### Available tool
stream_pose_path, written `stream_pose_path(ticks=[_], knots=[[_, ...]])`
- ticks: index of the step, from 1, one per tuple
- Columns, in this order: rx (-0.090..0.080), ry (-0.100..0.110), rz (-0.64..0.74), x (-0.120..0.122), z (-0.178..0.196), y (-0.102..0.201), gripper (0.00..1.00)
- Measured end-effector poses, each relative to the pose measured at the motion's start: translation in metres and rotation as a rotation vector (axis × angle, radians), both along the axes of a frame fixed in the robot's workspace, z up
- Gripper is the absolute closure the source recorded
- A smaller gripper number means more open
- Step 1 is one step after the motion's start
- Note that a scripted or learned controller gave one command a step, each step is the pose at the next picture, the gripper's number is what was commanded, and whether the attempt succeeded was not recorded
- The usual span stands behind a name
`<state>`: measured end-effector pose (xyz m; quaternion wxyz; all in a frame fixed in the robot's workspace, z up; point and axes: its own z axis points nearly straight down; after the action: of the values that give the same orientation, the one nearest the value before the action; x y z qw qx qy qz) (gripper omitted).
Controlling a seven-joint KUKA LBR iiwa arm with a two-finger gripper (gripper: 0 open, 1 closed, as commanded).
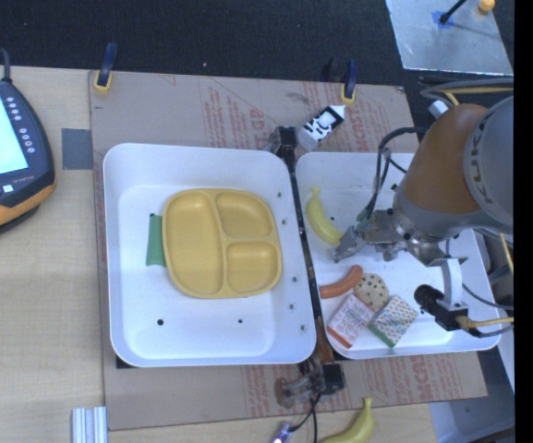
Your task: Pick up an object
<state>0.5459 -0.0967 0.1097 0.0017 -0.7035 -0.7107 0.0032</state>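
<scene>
1. The grey arm (460, 169), orange-banded, reaches from the right over the right-hand bin (340, 169); its gripper (351, 240) hangs low near that bin's left wall, and whether it is open or closed cannot be told from this angle.
2. To the gripper's left, across the wall, the left-hand bin (127, 247) carries a yellow divided plate (220, 243) lying over a green strip (154, 240). The plate looks stiff, light and wide, probably a poor fit for two fingers.
3. Just beside the gripper, on its upper-left side, lies a small banana (320, 216). It appears to be a light, smooth plastic toy, curved, best taken across its narrow middle; it could roll or slip.
4. Just below the gripper lies a sausage (340, 281), slim and rounded, likewise suited to a pinch across its width.
5. Further below, a round cookie (370, 290) and two small flat packets, one red (349, 321), one green (393, 319), lie close together; flat things are likely hard to lift off the smooth white floor.
6. Room is tight: the bin wall stands close on the gripper's left, and cables trail behind it.
</scene>
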Motion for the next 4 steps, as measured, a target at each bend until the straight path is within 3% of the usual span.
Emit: stream_pose_path(ticks=[1, 2, 3, 4], knots=[[0.002, -0.002, -0.004, -0.030, -0.007, 0.001, 0.00], [0.002, -0.004, -0.006, -0.011, -0.006, -0.015, 0.00], [0.002, -0.003, -0.005, -0.027, -0.018, -0.007, 0.00], [0.003, -0.002, -0.004, -0.027, -0.018, -0.001, 0.00]])
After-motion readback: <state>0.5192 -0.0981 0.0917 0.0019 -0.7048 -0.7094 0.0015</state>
